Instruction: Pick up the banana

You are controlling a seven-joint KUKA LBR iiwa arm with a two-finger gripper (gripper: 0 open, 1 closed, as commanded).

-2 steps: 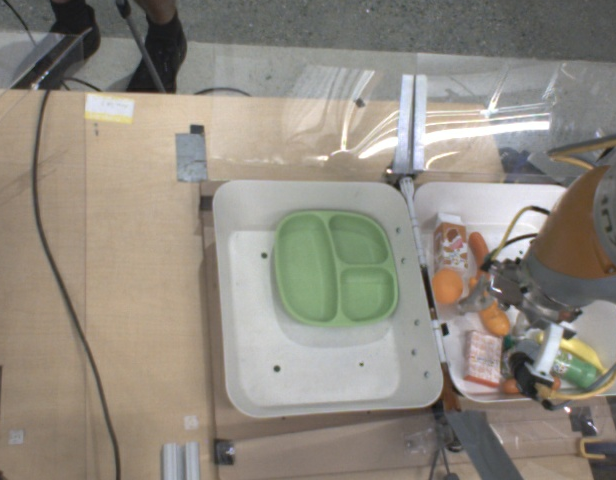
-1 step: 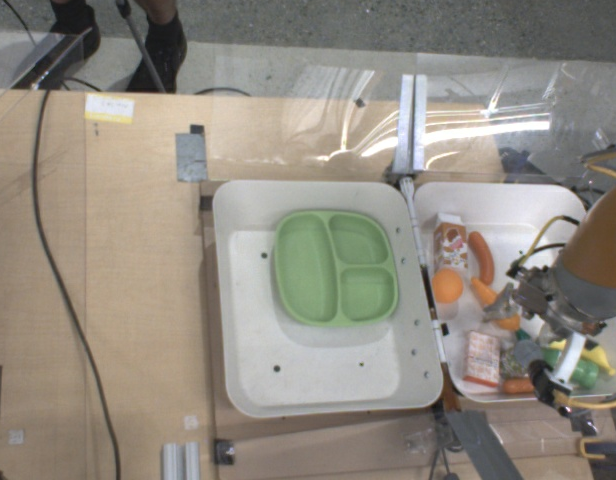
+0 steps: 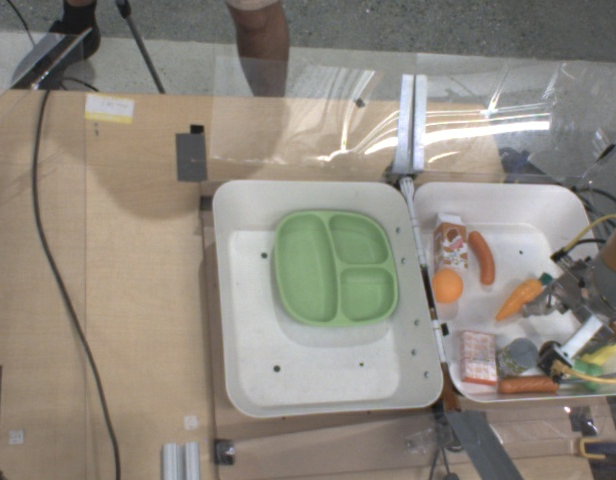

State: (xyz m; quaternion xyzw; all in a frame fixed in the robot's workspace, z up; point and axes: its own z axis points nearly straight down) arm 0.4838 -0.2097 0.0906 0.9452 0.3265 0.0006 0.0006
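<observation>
Two shallow white bins side by side on a wooden bench. In the left bin (image 3: 238, 368), a green three-compartment plate (image 3: 336, 268), lying flat, nothing on it.

In the right bin (image 3: 508, 208), a scatter of toy food. Along its left wall, a small red-and-white carton (image 3: 450, 241) and, just below it, an orange (image 3: 447, 287). Beside the carton, a red sausage (image 3: 482, 257). Near the middle, a carrot (image 3: 517, 299), tilted, its thick end close to the gripper (image 3: 554, 304). At the near edge, a pink packet (image 3: 478, 356), a grey round piece (image 3: 519, 352) and a long red-orange vegetable (image 3: 529, 385).

Banana (image 3: 600, 373): probably the yellow-green length in the near right corner, lying flat and partly hidden by the robot's hardware.

Gripper low over the right side of that bin, away from the banana, with nothing seen in its grasp; apart or together, cannot tell from this angle.
</observation>
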